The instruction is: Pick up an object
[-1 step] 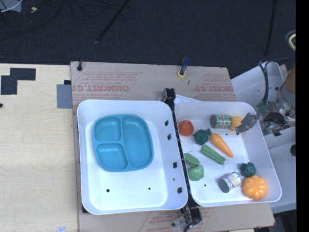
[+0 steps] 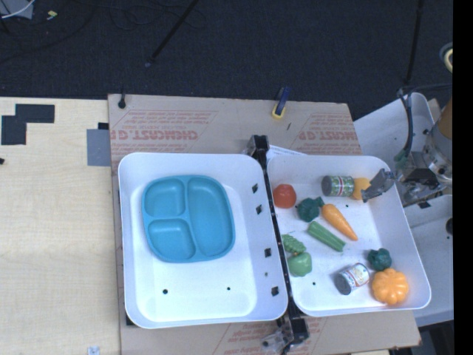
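Observation:
The right bin [image 2: 399, 235] holds several toy foods: a red tomato [image 2: 284, 195], a green-labelled can [image 2: 338, 186] with a yellow piece [image 2: 361, 188] beside it, a carrot [image 2: 339, 221], a green cucumber [image 2: 325, 236], a dark broccoli [image 2: 310, 209], a green pepper [image 2: 300, 264], a second can [image 2: 352, 277] and an orange pumpkin [image 2: 390, 286]. My gripper [image 2: 399, 187] hangs over the bin's upper right rim, just right of the yellow piece. It is open and nothing sits between its fingers.
The left bin [image 2: 140, 272] carries a blue divided plate [image 2: 188, 217]. A black divider [image 2: 267, 220] runs between the two bins. A small dark green piece [image 2: 380, 258] lies above the pumpkin. A blue-and-yellow clamp [image 2: 280, 103] grips the cardboard's back edge.

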`<action>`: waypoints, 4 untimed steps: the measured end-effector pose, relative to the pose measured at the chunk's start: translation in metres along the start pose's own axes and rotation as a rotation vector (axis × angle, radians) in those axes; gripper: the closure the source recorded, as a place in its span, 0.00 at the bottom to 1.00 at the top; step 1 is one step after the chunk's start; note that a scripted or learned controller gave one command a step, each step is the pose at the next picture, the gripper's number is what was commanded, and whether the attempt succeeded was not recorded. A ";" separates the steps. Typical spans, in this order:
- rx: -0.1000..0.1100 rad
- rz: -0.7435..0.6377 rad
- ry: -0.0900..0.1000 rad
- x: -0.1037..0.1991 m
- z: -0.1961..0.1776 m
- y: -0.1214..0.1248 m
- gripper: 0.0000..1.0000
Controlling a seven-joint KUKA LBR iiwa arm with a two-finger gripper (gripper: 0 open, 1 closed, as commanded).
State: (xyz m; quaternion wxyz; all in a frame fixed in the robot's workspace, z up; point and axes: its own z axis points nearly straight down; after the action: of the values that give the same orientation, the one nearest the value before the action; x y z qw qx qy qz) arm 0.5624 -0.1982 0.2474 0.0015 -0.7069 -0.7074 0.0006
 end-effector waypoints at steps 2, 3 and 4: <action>0.004 0.000 0.001 -0.012 0.103 -0.014 0.00; 0.002 0.000 0.001 -0.009 0.157 -0.014 0.00; 0.000 0.003 0.000 -0.011 0.144 -0.013 1.00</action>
State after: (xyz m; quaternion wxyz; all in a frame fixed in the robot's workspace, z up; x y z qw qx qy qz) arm 0.5487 -0.2087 0.1039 0.0016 -0.7078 -0.7064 0.0005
